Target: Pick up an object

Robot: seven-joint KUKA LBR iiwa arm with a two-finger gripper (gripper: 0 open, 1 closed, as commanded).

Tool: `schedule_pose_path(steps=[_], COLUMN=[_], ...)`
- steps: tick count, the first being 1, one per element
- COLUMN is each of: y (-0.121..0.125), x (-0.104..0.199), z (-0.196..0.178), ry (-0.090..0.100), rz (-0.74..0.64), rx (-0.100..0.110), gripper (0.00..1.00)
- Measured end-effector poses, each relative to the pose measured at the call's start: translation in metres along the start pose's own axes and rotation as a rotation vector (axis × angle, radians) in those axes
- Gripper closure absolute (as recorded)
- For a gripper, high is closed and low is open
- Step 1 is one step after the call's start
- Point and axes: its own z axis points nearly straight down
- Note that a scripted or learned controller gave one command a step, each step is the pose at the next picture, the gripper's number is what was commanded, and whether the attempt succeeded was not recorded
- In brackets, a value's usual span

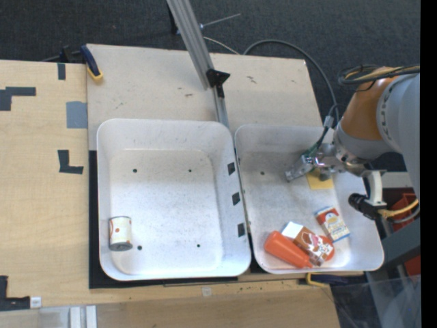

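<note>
My gripper hangs low over the middle of the right bin, with the grey arm and its orange band reaching in from the right. A flat yellow object lies just right of the gripper tip, partly under the wrist. Near the bin's front edge lie an orange bottle-like object, a red and white packet and a small white and orange carton. A small white can with a red label stands in the front left corner of the left bin.
A slanted metal pole rises behind the bins and meets the wall between them. A black cable loops over the bench toward the arm. A blue and yellow clamp sits at the far left.
</note>
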Motion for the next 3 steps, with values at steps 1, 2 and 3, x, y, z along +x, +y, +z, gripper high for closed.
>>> schedule_pose_path(steps=[1,2,3], y=[0.001,0.005,0.007], x=[0.000,0.004,-0.003], z=[-0.012,-0.055,-0.101], ry=[0.000,0.002,0.001], rz=[-0.001,0.000,0.001], rx=[-0.001,-0.004,-0.004], gripper=[1.00,1.00,1.00])
